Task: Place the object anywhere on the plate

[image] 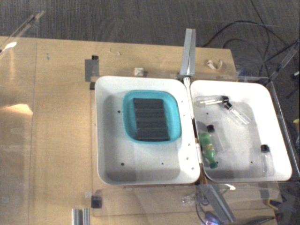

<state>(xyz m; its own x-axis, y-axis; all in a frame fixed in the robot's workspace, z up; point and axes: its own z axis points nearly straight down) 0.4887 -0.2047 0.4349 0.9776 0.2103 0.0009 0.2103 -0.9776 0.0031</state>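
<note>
A pale wooden tabletop (47, 139) carries two shallow white bins side by side, with dark grey carpet (117, 8) beyond its far edge and black cables (253, 29) trailing at the upper right. The left bin (140, 172) holds a teal plate (174, 121) with a dark ribbed block (150, 119) lying on it. The right bin (243, 168) holds several clear vials with black caps (234, 110) and a green bottle (207, 149) near its left wall.

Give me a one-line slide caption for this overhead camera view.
Teal plate bearing a dark ribbed block in the left white bin; clear vials and a green bottle in the right bin.
</note>
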